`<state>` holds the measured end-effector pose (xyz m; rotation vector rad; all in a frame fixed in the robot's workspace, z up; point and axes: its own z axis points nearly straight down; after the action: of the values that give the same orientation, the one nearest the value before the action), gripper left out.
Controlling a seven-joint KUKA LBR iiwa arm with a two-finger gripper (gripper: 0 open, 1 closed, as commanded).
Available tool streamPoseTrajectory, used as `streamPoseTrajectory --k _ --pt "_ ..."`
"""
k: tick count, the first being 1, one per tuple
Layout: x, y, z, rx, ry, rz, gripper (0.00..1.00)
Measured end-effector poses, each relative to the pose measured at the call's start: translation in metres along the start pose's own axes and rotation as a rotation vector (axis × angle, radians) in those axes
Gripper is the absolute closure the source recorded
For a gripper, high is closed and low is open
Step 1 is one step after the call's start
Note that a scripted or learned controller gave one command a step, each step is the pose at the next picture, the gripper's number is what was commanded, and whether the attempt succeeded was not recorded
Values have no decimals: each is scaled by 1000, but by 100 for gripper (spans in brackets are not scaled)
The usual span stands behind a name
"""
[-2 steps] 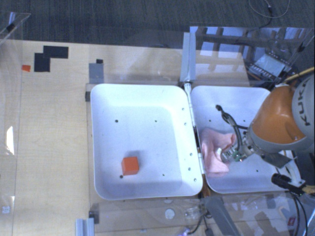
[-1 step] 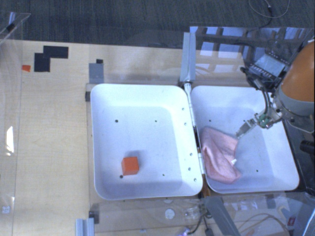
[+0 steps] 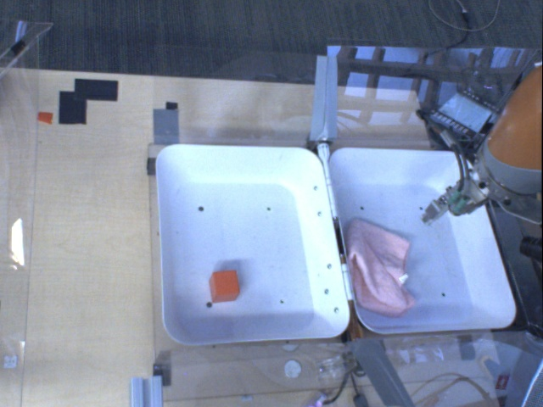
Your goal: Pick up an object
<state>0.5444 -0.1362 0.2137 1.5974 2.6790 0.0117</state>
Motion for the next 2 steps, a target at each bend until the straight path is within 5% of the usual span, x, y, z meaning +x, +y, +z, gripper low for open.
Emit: streamPoseTrajectory --k 1,2 --pt "-18 46 -25 7 7 -96 100" --pt "-18 46 -25 7 7 -97 0"
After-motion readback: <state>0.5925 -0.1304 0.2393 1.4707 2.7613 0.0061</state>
